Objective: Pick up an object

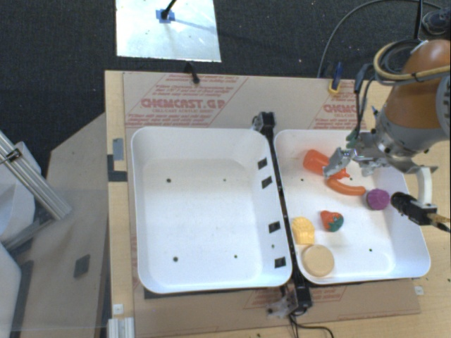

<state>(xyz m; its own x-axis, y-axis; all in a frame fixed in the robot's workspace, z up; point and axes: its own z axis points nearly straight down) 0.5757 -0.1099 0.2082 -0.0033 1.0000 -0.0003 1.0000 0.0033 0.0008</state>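
Note:
My gripper (339, 164) hangs over the back of the right bin (409, 259), under the grey and orange arm reaching in from the right. Its tip sits between an orange carrot-like piece (314, 160) on its left and a curved orange sausage-like piece (345, 186) just in front of it. Whether it touches either piece is unclear. A purple lump (378, 199) lies to the right of the sausage. Nearer the front lie a red strawberry with a green top (332, 220), a yellow corn piece (303, 229) and a tan round disc (318, 260).
The left bin (151, 189) adjoins the right one along a black-clipped divider (276, 203). A black part of the wrist (412, 207) and a white bracket (425, 183) overhang the right bin's right rim. Cables run behind the arm.

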